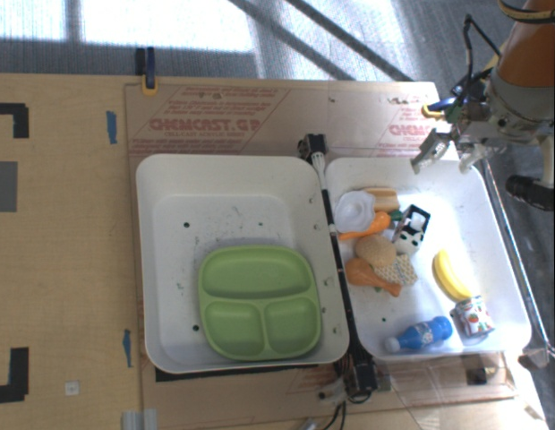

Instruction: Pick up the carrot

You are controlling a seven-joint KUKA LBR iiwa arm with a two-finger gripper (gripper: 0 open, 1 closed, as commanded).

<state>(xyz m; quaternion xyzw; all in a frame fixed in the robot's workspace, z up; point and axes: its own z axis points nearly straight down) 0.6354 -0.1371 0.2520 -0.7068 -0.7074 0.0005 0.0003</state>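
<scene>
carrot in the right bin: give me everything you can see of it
The carrot is a small orange piece, smooth and plastic-looking, likely toy food. It lies flat in the right bin, near the bin's left wall, slanted with its right end higher in the view. Its upper side touches a white cup-like item; a tan bread-like piece lies just above. Its right end nears a black-and-white toy. The gripper is well apart, above the bin's far edge.

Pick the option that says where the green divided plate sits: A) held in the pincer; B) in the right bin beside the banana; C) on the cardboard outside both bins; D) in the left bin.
D: the green divided plate lies flat on the floor of the left bin, apart from the clutter in the right bin.
</scene>
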